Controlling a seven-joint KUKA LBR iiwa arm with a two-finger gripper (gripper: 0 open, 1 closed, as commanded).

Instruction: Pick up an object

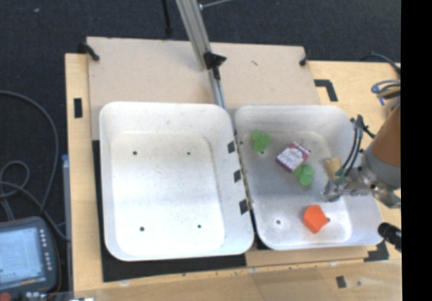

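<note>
Objects for picking all lie in the right bin (283, 117): an orange block (314, 218) near the front edge, a purple-and-white packet (293, 156) in the middle with a green piece (306, 175) just beside it, another green piece (260, 141) toward the left wall, and a small tan piece (331, 166) near the right side. Reaching in from the right, the gripper (333, 191) sits low over the bin floor between the tan piece and the orange block, seemingly apart from both, though its dark tip is too blurred for me to tell how the jaws stand. Beside it, the left bin (169, 178) shows its speckled white floor.
</note>
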